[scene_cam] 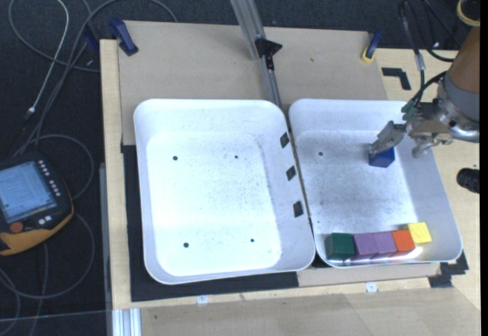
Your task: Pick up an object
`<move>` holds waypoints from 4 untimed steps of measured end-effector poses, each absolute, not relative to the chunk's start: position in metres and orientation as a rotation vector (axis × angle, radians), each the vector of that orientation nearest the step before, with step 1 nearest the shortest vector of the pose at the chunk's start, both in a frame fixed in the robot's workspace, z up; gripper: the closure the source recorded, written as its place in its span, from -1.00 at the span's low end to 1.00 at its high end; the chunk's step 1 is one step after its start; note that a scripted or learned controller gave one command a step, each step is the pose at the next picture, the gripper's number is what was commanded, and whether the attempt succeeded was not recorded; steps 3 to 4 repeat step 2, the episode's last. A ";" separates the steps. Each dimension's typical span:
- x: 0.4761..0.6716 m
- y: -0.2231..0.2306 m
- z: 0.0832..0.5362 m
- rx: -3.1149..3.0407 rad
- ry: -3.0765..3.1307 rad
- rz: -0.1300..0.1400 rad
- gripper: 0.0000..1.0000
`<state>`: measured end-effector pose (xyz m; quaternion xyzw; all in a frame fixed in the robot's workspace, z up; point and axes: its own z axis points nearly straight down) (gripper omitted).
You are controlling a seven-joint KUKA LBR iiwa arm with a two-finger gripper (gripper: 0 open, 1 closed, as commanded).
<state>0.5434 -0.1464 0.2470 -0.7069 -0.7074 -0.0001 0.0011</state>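
The hand [402, 142] sits low at the right bin's [343, 197] 2 o'clock, fingers apart, one touching the blue block [383, 158]; nothing is held. Judged step: closing in to grasp. Next move calls for straddling the block, then closing.

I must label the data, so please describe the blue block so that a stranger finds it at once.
Look in the right bin, the one the arm enters. The blue block lies in its upper half, by the gripper. It lies alone, while the other blocks form a row along the near wall.
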 end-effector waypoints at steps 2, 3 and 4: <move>0.540 -0.196 0.321 -2.235 -2.226 -0.005 -1.00; 0.540 -0.196 0.321 -2.235 -2.226 -0.005 -1.00; 0.540 -0.196 0.321 -2.235 -2.226 -0.005 -1.00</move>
